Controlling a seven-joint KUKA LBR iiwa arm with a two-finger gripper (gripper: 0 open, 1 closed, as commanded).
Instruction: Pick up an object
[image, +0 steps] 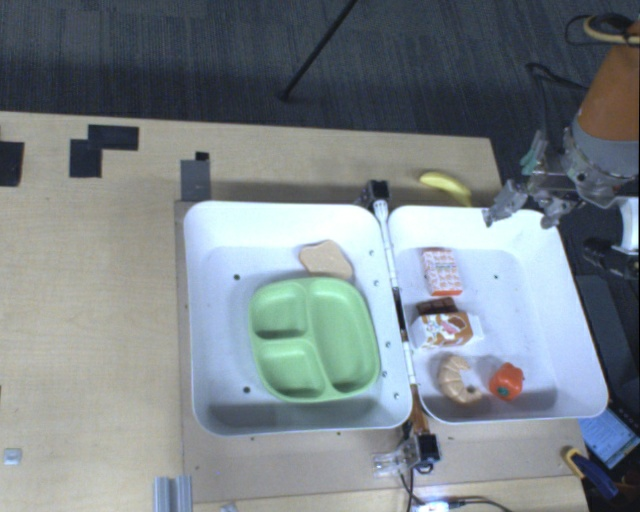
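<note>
Pincer (523, 205) hangs spread and empty beyond the right bin's (560, 300) far rim; descending there risks striking the rim, missing the croissant (459, 379).

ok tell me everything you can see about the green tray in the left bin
The green tray is a pale green, plastic-looking food tray with rounded corners and three compartments: two smaller ones on its left side and one long one on its right. It lies flat and upright on the floor of the left bin, slightly rotated. A tan slice of bread sits at its far edge, seemingly touching it.
</note>
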